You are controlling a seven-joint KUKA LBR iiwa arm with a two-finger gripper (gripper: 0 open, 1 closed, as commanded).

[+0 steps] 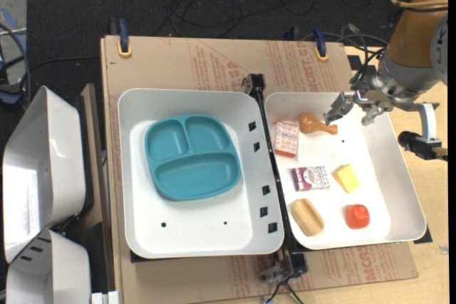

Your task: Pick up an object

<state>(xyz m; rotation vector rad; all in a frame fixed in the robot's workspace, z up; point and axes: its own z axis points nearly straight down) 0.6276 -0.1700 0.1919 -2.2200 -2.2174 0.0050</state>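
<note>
Camera view from above and at a slant: 2 shallow white bins are set side by side on a brown board. The left bin [135,224] holds a teal divided plate [191,156] with 3 compartments. The right bin [399,174] holds 6 small objects: a tan drumstick-shaped toy [315,124] near the far edge, a pink and white carton [286,138] just left of it, a purple and white packet [311,178] in the middle, a yellow wedge [347,178] just beside the packet, a bread-coloured roll [307,216] and a red piece [357,216] near the front. The gripper [354,108] is seen over the far right part of this bin, its 2 fingers spread wide apart. Nothing is held between them. The left finger [337,109] lies very close to the drumstick toy's thin end; contact cannot be judged.
</note>
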